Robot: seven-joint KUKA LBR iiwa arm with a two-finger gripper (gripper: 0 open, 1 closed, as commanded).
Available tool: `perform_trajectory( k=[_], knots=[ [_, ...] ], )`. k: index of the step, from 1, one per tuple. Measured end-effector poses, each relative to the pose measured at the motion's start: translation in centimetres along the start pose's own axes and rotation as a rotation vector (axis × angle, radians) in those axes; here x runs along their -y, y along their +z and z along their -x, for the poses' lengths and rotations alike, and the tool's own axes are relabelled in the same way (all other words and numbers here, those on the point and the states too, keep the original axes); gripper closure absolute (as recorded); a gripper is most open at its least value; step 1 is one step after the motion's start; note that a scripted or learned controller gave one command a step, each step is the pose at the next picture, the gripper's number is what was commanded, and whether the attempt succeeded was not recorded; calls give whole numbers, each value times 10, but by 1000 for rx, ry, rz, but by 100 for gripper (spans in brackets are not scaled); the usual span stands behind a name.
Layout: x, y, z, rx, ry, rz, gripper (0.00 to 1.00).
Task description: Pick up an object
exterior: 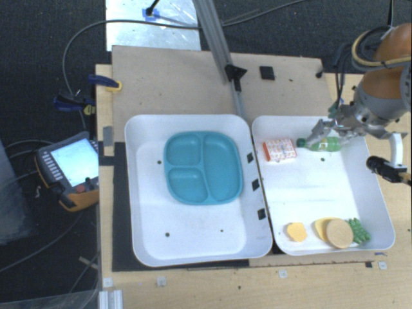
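Toward three o'clock in the frame, the gripper (320,136) hovered over the far edge of the right bin (322,192), its fingers closed on a green bottle (325,145) that lay just beside a small red-and-white box (279,150). At that bin's five o'clock corner sat a yellow piece (296,232), a round bun (338,232) and a green vegetable (359,231). A blue divided plate (203,167) rested in the left bin (148,230).

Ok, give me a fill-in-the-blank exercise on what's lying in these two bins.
1. The teal divided plastic plate lies in the ___ white bin.
2. That plate has ___ compartments.
3. The tool is over the ___ bin, beside the green bottle.
4. The red-patterned small box lies ___ of the bottle.

Missing words: left; three; right; left
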State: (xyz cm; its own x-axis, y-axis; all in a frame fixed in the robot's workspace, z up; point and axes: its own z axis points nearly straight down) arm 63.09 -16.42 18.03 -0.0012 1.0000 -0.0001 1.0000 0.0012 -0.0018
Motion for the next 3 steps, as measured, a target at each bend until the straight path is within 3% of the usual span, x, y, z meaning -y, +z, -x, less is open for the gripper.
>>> perform_trajectory(
  k=[1,2,3],
  knots=[
    [4,62,-2,0,1,0,0],
    [1,47,-2,2,0,7,100],
    [10,-10,-2,1,2,9,100]
  ],
)
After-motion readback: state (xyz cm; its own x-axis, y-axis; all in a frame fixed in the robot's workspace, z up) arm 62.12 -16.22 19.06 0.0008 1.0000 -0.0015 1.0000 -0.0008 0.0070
